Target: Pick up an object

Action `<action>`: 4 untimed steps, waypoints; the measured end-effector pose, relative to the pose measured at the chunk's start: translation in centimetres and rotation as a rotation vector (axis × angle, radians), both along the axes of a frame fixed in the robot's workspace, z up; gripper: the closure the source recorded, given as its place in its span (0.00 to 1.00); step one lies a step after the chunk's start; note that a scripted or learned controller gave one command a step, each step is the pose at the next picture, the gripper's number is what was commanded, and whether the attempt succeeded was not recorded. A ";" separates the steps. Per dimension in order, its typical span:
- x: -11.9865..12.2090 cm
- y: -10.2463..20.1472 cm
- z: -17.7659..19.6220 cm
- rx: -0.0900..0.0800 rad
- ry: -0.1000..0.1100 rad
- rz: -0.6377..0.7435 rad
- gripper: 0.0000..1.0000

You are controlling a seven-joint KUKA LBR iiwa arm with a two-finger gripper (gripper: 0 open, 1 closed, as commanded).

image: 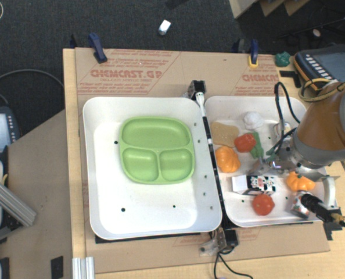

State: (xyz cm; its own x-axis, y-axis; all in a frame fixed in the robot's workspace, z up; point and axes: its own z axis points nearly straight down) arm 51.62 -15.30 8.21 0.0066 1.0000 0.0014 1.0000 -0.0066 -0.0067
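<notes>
Objects for picking lie crowded in the right bin [237, 215]: an orange fruit [227, 158], a red pepper with a green stem [245, 142], a tan flat piece [224, 132], a white lump [252, 120], a red tomato [263, 204], a small white box with dark print [253, 183] and a yellow-orange toy [300, 183]. The left bin [103, 214] carries a green divided plate [157, 149], lying flat toward its far side. Both bins sit side by side on a table [161, 68] topped with brown printed board, clamped at its far edge by blue clips [97, 47]. Dark carpet [74, 10] surrounds it, with a loose white bit [165, 25] lying on it. The arm [329, 121] leans in over the right bin, its gripper [275, 166] low among the toys near the white box; whether the jaws are parted or closed I cannot tell
</notes>
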 end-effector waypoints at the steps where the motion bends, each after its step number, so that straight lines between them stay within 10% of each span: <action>1: 6.6 4.9 0.3 -0.005 -0.006 0.002 0.00; 2: 10.3 5.0 0.3 -0.005 -0.011 0.007 0.00; 3: 10.3 5.0 1.5 -0.005 -0.015 0.007 1.00; 4: 10.3 5.0 1.4 -0.004 -0.013 0.007 0.00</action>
State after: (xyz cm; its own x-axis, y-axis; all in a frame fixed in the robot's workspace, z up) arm 61.89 -10.27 9.63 -0.0004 1.0000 -0.0030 1.0000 0.0004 0.0067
